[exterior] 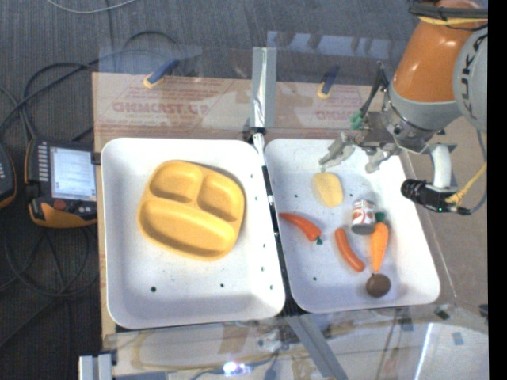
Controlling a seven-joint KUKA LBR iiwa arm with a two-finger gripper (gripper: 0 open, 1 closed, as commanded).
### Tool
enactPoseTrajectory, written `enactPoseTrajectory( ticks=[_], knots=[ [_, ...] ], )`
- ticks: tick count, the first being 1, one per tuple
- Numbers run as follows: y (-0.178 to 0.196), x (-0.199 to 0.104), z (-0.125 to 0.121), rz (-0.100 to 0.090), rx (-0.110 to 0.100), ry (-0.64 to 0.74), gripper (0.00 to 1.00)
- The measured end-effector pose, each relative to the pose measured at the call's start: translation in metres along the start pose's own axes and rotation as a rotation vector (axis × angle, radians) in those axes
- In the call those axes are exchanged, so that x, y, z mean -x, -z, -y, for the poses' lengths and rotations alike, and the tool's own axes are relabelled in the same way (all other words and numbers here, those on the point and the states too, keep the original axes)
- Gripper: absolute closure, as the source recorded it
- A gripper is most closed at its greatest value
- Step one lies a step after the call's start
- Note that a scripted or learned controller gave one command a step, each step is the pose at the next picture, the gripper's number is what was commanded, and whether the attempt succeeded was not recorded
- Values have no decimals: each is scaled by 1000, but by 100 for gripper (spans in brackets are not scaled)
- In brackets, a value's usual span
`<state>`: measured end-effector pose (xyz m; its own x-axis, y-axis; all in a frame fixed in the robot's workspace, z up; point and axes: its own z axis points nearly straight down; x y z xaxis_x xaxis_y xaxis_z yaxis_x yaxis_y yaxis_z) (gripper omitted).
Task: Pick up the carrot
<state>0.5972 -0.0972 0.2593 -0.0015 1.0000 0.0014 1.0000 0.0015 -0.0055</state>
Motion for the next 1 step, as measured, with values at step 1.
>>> enactPoseTrajectory(
  ticks=[1],
  knots=[
    [-56,81,26,2,0,77,0]
  ],
)
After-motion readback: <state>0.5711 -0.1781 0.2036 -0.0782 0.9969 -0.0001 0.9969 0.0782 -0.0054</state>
